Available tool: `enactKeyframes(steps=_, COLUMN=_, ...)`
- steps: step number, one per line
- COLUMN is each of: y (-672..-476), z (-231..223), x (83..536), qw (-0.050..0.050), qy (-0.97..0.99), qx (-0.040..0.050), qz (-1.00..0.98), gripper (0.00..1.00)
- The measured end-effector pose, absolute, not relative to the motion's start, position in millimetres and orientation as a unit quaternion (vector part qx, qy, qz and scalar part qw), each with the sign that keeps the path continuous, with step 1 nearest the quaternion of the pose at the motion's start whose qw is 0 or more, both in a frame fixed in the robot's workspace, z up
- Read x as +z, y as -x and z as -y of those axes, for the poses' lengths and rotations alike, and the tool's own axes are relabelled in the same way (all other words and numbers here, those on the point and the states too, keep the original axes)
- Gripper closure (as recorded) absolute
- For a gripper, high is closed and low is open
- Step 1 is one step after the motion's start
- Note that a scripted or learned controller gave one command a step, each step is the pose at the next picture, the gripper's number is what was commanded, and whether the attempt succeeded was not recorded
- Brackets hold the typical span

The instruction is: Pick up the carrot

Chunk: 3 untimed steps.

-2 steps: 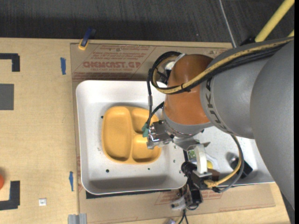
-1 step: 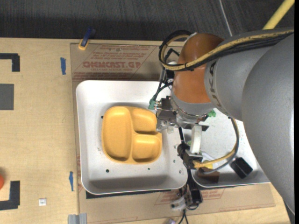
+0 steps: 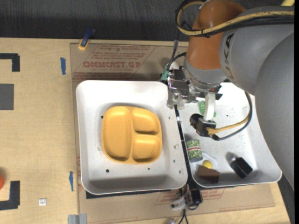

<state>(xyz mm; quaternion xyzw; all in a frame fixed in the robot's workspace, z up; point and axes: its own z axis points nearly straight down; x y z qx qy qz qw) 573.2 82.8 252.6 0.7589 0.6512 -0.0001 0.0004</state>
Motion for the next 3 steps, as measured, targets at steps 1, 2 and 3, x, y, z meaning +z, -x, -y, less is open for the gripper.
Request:
enactKeyframes(steps=1, y=-554.7, z=-135.3, x=192.3, qw=-0.002, qy=-0.856, qx=-0.0022, qz=-0.517, gripper=1.00)
enactKeyframes(steps=2, y=-527.2, z=-120.2, x=228.7, qw=-0.001, qy=-0.861, qx=-0.0019, qz=-0.508, gripper=1.00)
enactKeyframes(steps=3, y=-527.1, z=-120.3, x=228.6, qw=-0.001, qy=-0.861, qx=-0.0020, qz=-0.508, gripper=0.00)
